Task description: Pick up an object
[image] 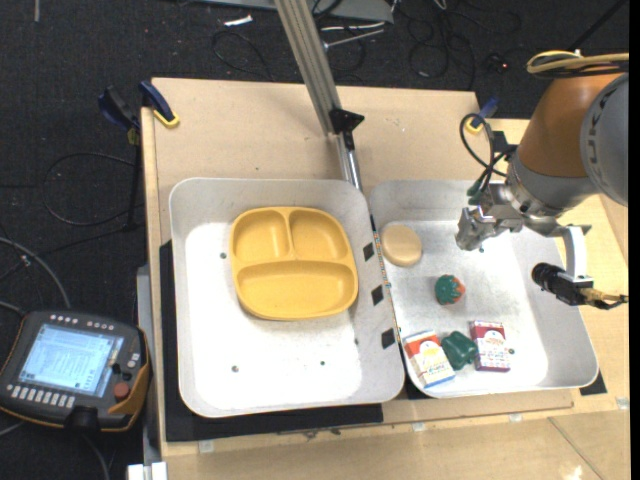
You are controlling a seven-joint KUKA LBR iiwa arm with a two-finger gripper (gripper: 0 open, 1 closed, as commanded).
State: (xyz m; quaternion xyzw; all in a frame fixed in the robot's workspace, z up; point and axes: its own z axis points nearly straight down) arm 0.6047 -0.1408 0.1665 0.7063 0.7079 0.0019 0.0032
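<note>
In the right bin (560,363) lie a tan round piece (402,244), a small red and green strawberry-like toy (449,288), a dark green lump (460,349), a white and orange carton (429,358) and a small red box (490,345). My gripper (472,232) hangs over the upper part of this bin, right of the tan piece and above the strawberry toy. Nothing shows between its fingers.
The left bin (200,368) holds a yellow divided plate (294,262). A metal pole (312,53) slants down to the strip between the bins. A teach pendant (70,366) lies on the floor at lower left. Cables (480,138) hang near the arm.
</note>
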